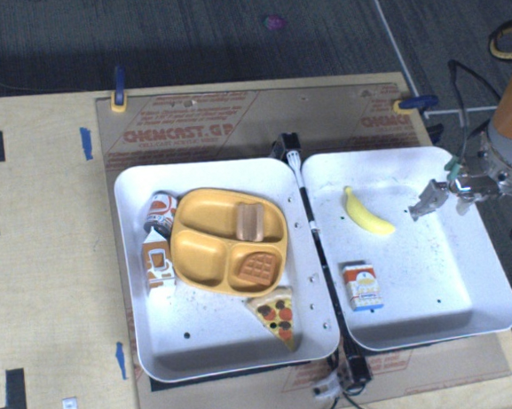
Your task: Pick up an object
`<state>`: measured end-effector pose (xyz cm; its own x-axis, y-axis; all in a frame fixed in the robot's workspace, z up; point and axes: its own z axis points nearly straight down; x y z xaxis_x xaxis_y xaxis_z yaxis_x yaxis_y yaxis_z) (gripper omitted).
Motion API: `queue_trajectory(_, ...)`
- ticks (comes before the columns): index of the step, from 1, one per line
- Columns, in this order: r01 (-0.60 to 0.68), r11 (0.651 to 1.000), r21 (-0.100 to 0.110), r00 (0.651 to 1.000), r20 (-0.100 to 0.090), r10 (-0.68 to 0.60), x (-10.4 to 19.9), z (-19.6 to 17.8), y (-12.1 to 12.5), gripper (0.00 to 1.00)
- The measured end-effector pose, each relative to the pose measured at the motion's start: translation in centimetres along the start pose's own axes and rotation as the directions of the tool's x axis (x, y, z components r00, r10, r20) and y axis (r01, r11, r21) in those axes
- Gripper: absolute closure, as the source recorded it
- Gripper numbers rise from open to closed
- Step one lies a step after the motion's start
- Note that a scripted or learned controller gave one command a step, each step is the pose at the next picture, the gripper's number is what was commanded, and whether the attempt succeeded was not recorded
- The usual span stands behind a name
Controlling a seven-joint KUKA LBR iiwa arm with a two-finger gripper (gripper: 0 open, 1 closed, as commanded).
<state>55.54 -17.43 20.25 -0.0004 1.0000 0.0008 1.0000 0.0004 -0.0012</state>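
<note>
Since the near edge of the bench comes first: the pizza slice (276, 316) lies at the near edge of the left bin (138, 281), toward its near right corner, tip pointing at the yellow divided tray (198, 253). In the right bin (491, 294), the small red-and-white carton (363, 287) sits by the left wall, nearer the near edge than the far one. The tray fills the middle of the left bin; it holds a waffle piece (259, 267) in its near right compartment and a brownish block (249, 220) in its far right one. An orange-and-white carton (158, 262) is wedged at the tray's left side, a can (159, 213) at the far left corner. The banana (366, 214) lies toward the far left part of the right bin, apart from the carton.

My gripper (427, 203) hangs over the right bin near its right edge, well right of the banana. It grips nothing; whether the tips are apart or closed I cannot tell, too blurred.

Step, as I judge it: approach, no pick yet. Likely target is the banana, the closest object. Next move calls for shifting left over it, aligning across its narrow width, then descending. Its curve could let it roll out of a grasp.
</note>
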Motion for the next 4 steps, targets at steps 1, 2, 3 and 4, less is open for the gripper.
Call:
queue_trajectory(1,0.000,1.000,-0.004,1.000,0.002,0.000,-0.9,10.7,-1.4,0.00)
queue_trajectory(2,0.000,1.000,-0.016,1.000,0.007,0.000,-1.4,11.3,-7.2,0.00)
queue_trajectory(3,-0.004,1.000,-0.025,1.000,0.018,0.005,-1.8,10.2,-7.0,1.00)
queue_trajectory(4,-0.004,1.000,-0.024,1.000,0.018,0.005,-1.8,10.2,-7.1,0.00)
